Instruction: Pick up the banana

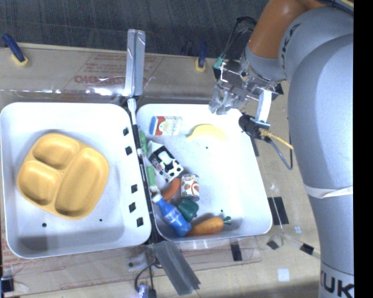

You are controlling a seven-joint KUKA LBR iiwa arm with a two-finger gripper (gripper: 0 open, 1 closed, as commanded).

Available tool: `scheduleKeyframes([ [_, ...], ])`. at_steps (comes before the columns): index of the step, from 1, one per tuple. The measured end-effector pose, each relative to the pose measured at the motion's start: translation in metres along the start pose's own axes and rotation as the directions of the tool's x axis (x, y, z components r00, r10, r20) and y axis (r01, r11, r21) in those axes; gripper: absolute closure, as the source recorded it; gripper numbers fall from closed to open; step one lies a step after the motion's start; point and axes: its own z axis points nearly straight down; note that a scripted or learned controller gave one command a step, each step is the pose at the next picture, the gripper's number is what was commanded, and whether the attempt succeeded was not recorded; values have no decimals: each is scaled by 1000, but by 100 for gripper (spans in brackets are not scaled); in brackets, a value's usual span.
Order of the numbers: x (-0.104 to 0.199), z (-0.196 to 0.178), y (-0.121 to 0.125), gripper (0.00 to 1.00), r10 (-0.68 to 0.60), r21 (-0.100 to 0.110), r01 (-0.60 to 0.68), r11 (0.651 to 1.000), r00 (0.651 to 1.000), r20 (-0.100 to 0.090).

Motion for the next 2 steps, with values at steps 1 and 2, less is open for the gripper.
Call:
scheduleKeyframes([
  [1,0,0,0,0,0,1,0,1000,1000,0],
  [2,-6,148,1,0,-50,8,50,999,999,1],
])
